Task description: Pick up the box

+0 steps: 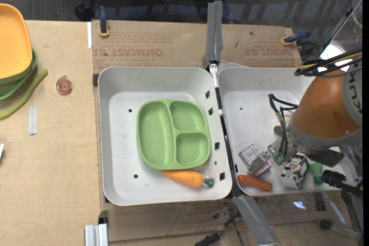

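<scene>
Box (249, 154) lies beside a carrot (255, 182) in the right bin (253, 86), arm bent low, end effector (281, 152) grip unreadable.

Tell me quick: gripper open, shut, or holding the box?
Gripper: cannot be told; it is low in the right bin, beside the small box.

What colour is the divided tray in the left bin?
Light green tray, clearest in the camera view.

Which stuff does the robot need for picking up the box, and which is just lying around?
For the job:
small patterned box in the right bin
gripper

Just lying about:
green divided plate
carrot beside it
second carrot
white packet
</scene>
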Tool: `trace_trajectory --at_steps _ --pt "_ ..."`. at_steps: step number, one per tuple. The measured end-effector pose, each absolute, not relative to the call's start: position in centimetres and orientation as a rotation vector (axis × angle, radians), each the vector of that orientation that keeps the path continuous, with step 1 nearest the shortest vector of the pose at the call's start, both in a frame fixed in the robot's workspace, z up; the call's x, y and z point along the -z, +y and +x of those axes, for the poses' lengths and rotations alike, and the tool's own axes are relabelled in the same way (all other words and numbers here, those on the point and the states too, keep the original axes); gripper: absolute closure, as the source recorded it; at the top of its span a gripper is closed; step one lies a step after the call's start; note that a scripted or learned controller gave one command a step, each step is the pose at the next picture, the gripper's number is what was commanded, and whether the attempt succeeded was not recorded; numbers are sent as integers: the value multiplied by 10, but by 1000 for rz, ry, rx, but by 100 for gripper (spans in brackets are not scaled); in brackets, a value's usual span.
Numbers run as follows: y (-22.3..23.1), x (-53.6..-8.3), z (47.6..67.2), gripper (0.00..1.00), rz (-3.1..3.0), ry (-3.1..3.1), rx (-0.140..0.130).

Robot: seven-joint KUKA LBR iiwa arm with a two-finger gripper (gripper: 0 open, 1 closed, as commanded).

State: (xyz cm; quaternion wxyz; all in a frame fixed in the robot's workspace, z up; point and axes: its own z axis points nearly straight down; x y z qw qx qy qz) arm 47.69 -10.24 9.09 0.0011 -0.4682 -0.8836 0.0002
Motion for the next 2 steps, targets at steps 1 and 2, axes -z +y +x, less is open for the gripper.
trace_trajectory --at_steps 1,2 --pt "-103 -100 477 100 -1475 -2772 -1" --pt "-54 -217 520 100 -1736 -2618 -4"
